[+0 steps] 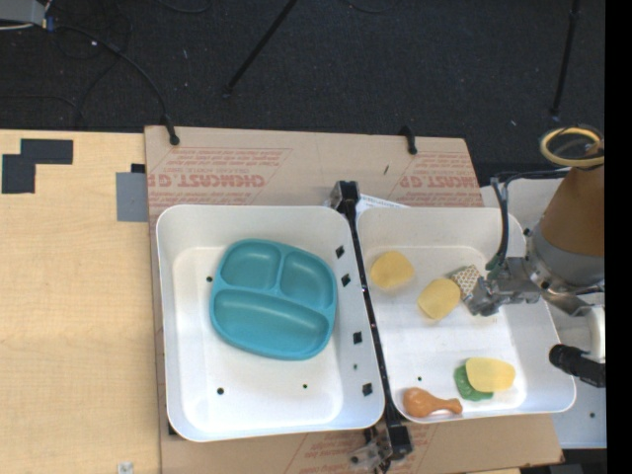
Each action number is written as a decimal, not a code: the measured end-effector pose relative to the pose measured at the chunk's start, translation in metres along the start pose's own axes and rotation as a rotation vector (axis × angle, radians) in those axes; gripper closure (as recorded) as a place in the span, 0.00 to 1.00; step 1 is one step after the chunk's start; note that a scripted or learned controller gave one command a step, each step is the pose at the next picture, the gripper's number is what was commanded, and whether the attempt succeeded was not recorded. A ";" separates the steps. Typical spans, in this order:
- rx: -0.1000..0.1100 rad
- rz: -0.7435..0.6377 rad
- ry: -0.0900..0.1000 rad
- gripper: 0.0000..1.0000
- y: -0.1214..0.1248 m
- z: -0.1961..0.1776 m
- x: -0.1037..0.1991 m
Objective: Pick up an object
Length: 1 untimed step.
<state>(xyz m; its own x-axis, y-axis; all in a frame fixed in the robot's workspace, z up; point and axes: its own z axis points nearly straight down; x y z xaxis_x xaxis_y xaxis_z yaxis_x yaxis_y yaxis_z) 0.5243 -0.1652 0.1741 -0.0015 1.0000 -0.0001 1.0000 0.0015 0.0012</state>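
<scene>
The right bin (434, 373) holds two pale yellow pieces, one (391, 269) near its left wall and one (438, 299) in the middle. A yellow piece on a green one (486, 377) lies at the front right, with an orange drumstick-shaped toy (431, 402) at the front edge. A small speckled grey piece (464, 281) lies just right of the middle yellow piece. My gripper (482, 298) hangs low over the bin's right side, right beside the speckled piece and the middle yellow piece. Nothing shows between its fingers.
The left bin (188, 383) holds a teal divided plate (274, 298). A black divider bar (357, 304) runs between the two bins. Cardboard lies under the bins, with a wooden bench top to the left. The arm's grey body and cables stand over the right bin's right rim.
</scene>
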 end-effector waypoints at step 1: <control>-0.001 0.004 -0.001 1.00 -0.005 -0.050 -0.009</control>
<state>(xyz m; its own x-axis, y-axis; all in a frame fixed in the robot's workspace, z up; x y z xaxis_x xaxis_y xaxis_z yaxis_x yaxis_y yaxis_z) 0.5191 -0.1746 0.2244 0.0022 1.0000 -0.0013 1.0000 -0.0022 0.0024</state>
